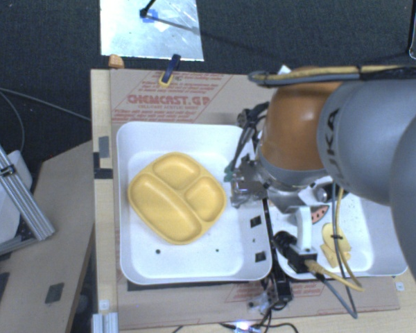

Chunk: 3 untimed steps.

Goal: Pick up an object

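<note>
Bench surround: tan boards (62, 207) at the left of the frame, with a slanted metal rail (14, 186) at the far left edge.
Foil sheet: a shiny square sheet (151, 18) lies at the upper left on dark carpet.
Cardboard base: a brown printed sheet (173, 96) lies under both bins; a blue-and-yellow clip (170, 70) rests at its upper edge.
Left bin: a shallow white bin (187, 252) occupies centre-left of the frame.
Yellow tray: a yellow three-compartment tray (177, 196) lies flat in the left bin, toward that bin's upper left, set at an angle to the bin walls. Its right corner is near the gripper hardware; whether they touch cannot be told.
Gripper: metal hardware (239, 182) hangs at frame centre, over the right edge of the left bin, below the arm's wrist. Tool state: cannot be told from this view.
Arm: grey body with orange band (298, 127) fills the upper right and covers most of the right bin.
Right bin: a white bin (360, 255) at the lower right holds a small watermelon-slice shape (317, 214) and pale yellow pieces (331, 245).
</note>
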Available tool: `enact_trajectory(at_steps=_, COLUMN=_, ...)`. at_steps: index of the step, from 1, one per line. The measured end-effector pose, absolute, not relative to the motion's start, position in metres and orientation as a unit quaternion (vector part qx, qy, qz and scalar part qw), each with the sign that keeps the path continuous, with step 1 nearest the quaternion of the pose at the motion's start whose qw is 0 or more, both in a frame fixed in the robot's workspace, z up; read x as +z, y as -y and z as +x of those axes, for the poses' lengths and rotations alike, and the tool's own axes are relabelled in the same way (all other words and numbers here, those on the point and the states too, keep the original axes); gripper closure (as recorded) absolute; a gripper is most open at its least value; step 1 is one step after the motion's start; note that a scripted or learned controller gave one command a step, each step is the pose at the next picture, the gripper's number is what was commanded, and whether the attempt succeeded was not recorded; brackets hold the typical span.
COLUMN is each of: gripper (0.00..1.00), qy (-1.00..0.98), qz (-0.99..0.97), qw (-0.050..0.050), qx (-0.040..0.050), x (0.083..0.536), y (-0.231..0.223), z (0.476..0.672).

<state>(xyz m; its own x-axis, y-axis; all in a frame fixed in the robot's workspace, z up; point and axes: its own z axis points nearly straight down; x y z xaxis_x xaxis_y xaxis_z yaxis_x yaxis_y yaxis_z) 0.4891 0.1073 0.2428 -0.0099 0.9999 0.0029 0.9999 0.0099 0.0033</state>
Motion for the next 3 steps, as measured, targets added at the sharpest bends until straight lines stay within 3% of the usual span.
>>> enact_trajectory(at_steps=1, gripper=1.0, qy=-0.706, qz=0.708, qw=0.004, qx=0.0043, x=0.326, y=-0.052, z=0.488)
enact_trajectory(at_steps=2, gripper=0.0, qy=-0.708, qz=0.706, qw=0.001, qx=0.0013, x=0.321, y=-0.055, z=0.487)
enact_trajectory(at_steps=3, gripper=1.0, qy=-0.71, qz=0.704, qw=0.002, qx=0.0027, x=0.332, y=-0.056, z=0.488)
